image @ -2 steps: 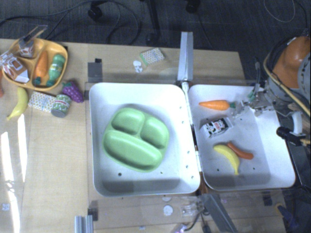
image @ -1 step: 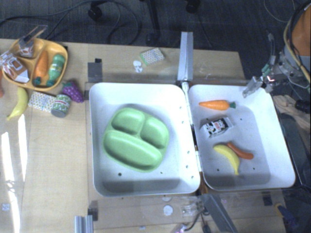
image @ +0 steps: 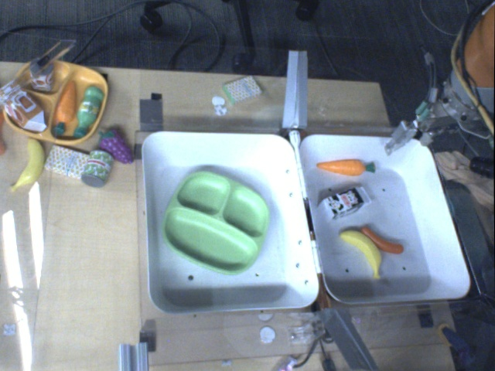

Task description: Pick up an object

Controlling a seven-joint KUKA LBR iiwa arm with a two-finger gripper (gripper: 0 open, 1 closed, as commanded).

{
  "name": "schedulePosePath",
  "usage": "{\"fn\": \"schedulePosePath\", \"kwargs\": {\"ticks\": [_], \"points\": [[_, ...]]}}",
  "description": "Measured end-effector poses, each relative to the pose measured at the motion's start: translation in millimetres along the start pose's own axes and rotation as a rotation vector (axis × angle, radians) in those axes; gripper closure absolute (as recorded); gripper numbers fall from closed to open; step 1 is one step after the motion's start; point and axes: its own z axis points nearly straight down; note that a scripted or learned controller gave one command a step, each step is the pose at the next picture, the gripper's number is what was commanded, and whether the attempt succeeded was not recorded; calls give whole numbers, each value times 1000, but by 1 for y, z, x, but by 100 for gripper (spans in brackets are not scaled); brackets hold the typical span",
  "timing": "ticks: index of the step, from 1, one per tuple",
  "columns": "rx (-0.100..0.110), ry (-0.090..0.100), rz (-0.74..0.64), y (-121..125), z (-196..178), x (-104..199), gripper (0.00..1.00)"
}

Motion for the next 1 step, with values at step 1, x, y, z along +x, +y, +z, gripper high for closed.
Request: {"fn": "schedulePosePath", "kwargs": {"ticks": [1], "points": [[-5,-4,-5,2,-11,1,100]]}}
